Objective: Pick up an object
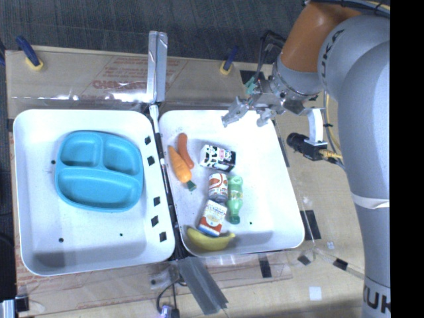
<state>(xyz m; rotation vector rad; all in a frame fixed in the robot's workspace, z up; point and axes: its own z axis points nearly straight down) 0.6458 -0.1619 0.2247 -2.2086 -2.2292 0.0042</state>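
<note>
Gripper: the gripper hangs over the far edge of the right bin, fingers spread wide, nothing between them.
Objects: two carrots by the divider, a black-and-white carton mid-bin, a can touching a green bottle, a banana at the near wall.
Left bin: holds a blue tray.
Best target: probably the carton, nearest the gripper and apart from its neighbours.
Approach: centre above it, align the fingers across its short side, descend straight.
Risk: crowded can and bottle could foul a finger.
</note>
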